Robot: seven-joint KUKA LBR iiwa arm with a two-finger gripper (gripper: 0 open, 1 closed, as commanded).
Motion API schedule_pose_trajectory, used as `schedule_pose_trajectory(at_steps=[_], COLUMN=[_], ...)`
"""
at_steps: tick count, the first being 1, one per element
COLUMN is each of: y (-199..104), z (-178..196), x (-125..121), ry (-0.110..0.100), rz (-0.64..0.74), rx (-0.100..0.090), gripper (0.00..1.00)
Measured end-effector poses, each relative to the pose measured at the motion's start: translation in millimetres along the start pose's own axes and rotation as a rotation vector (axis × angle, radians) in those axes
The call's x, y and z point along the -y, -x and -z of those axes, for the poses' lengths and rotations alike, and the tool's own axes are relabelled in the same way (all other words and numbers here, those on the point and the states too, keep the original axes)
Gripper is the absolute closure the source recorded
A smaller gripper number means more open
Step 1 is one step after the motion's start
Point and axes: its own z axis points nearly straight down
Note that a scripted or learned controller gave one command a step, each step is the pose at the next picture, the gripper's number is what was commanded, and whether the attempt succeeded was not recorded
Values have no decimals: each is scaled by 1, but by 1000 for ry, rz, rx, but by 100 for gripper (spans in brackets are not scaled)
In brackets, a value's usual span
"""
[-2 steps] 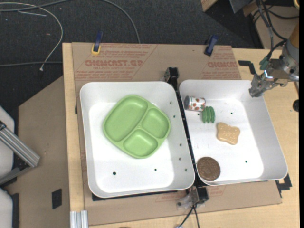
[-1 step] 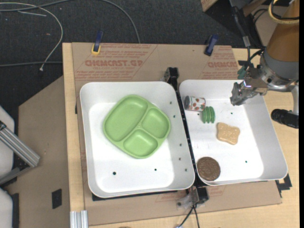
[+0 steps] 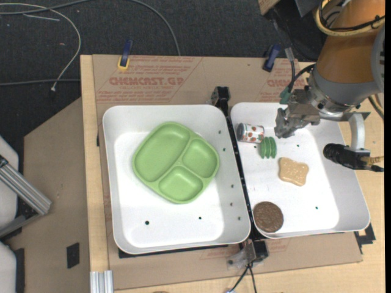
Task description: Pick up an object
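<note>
In the right bin (image 3: 333, 194) lie a small clear jar with red marks (image 3: 250, 132), a green ridged piece (image 3: 267, 147), a tan toast-shaped piece (image 3: 293, 171) and a brown round disc (image 3: 268, 216). My gripper (image 3: 284, 130) hangs over the bin's far left part, just right of the jar and above the green piece. I see nothing between its fingers. The left bin (image 3: 122, 212) holds a green divided plate (image 3: 176, 162).
Both bins sit on a cardboard sheet (image 3: 153, 78) held by blue clamps (image 3: 126, 52) at the back. A black bracket (image 3: 220, 96) stands between the bins at the far edge. Cables (image 3: 73, 29) lie on the dark floor behind.
</note>
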Motion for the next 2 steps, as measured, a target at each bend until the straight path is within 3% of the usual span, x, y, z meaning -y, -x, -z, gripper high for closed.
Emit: schedule_pose_trajectory(at_steps=[2], y=[-94], z=[-19], x=[9], ry=[-2], rz=[-1], rx=[1], gripper=[100])
